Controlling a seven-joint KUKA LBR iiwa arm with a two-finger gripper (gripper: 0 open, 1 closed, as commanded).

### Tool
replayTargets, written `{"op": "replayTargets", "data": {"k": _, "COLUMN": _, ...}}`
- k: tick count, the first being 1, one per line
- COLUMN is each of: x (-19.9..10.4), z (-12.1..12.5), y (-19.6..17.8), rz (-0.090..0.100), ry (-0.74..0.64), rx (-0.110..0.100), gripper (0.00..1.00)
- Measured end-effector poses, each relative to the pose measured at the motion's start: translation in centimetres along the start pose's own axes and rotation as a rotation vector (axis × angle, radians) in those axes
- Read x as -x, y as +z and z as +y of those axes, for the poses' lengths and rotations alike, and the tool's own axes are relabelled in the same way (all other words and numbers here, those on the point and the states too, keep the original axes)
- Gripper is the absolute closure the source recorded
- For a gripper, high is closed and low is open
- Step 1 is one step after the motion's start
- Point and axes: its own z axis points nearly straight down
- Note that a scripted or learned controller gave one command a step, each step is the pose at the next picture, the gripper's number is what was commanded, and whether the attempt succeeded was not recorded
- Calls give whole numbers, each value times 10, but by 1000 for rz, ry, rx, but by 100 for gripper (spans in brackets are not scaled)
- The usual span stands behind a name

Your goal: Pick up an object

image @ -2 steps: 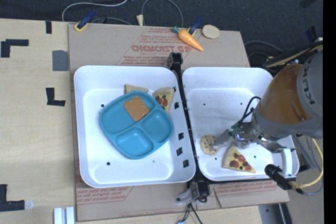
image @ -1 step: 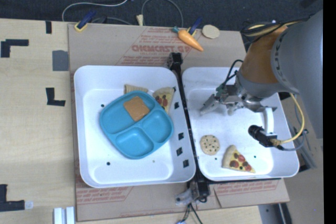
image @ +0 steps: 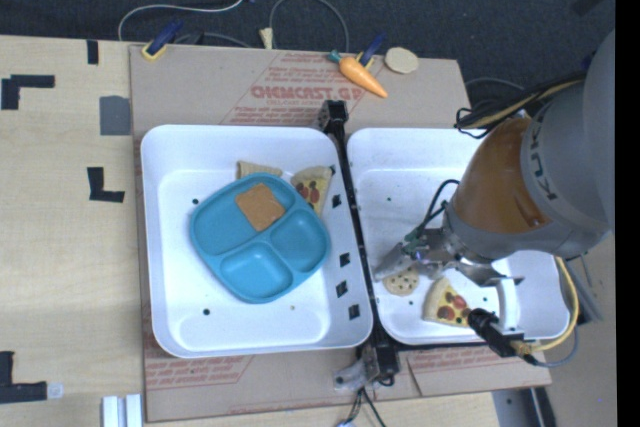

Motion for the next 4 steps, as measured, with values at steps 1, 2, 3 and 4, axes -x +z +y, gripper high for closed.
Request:
{"op": "replayTargets", "data": {"k": 1, "x": 2, "z": 5, "y": -13, "rz": -2, "ry": 1, "rx": 9, "gripper": 100}}
{"op": "replayTargets", "data": {"k": 2, "x": 1, "z": 5, "y": -22, "rz": -1, "ry": 0, "rx": 9, "gripper": 100}}
{"op": "replayTargets", "data": {"k": 3, "x": 0, "z": 5, "y": -31, "rz": 1, "ry": -1, "rx": 7, "gripper": 100}}
{"op": "replayTargets", "data": {"k": 4, "x": -76, "z": 66, "y": -100, "rz": 1, "ry": -11, "rx": 14, "gripper": 100}}
